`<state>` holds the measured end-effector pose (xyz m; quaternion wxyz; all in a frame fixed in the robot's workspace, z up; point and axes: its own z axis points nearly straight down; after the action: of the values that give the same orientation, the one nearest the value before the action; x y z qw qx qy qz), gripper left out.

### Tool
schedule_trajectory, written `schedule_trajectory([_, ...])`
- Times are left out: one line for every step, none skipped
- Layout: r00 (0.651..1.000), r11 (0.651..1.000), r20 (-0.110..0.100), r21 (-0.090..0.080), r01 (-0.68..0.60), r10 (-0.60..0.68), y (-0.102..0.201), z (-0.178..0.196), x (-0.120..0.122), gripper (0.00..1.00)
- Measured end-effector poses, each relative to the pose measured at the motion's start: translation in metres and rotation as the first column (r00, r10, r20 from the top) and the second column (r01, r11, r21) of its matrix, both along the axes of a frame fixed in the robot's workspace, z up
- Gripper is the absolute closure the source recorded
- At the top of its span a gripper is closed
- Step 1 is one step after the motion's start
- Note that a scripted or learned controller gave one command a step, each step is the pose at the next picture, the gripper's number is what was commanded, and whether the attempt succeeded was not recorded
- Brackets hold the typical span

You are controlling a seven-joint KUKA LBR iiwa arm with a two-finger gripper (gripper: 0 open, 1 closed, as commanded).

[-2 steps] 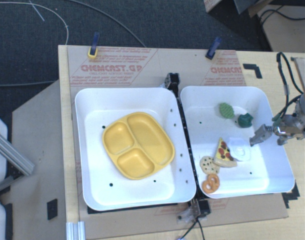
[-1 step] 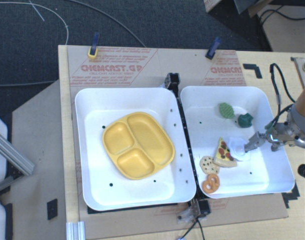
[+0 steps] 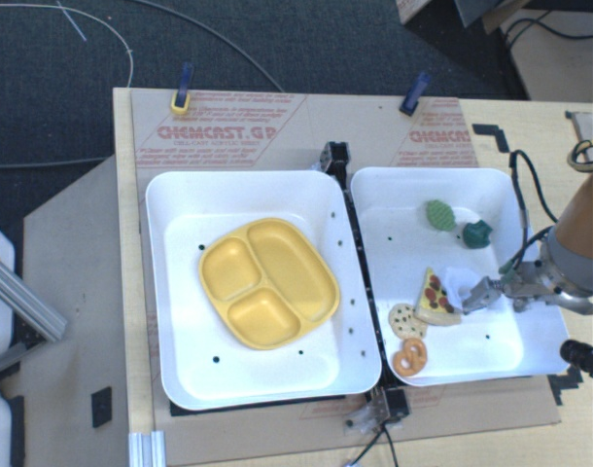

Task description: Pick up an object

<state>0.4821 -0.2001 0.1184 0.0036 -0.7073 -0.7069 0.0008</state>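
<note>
yellow plastic first: a three-compartment divided plate (image 3: pixel 268 282) lies flat in the middle of the left bin (image 3: pixel 170 202), turned at a slant, nothing in its compartments.

taking the right bin (image 3: pixel 374 188) as the landmark, all the small things lie inside it. toward its far wall sits a light green lumpy toy (image 3: pixel 439 214), and just beside that, on the side nearer the arm, a darker teal-green piece (image 3: pixel 476 233); the two look close but whether they touch cannot be told. around the bin's middle, leaning toward its left half, lies a toy pizza slice (image 3: pixel 434 298), yellow with red spots, its point aimed at the far wall. against the slice's near-left edge rests a pale round cookie (image 3: pixel 404 320) with dark dots. nearer still to the bin's front wall lies an orange-brown pretzel (image 3: pixel 410 358), just beside the cookie.

the gripper (image 3: pixel 476 296) reaches in over the right bin from its right wall, the grey arm with an orange band (image 3: pixel 580 224) above it. the tips of the fingers sit low, right at the pizza slice's right edge, over a small pale patch of something there. whether the fingers are spread or closed cannot be told from this angle, and nothing is seen clamped between them.

the two bins sit side by side on a cardboard-covered surface (image 3: pixel 228 129), with two blue clamps (image 3: pixel 184 88) at its far edge.
</note>
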Motion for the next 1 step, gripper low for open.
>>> schedule_trajectory([1.000, 1.000, 0.008, -0.005, 0.001, -0.001, -0.0012, -0.0331, 0.0012, 0.00])
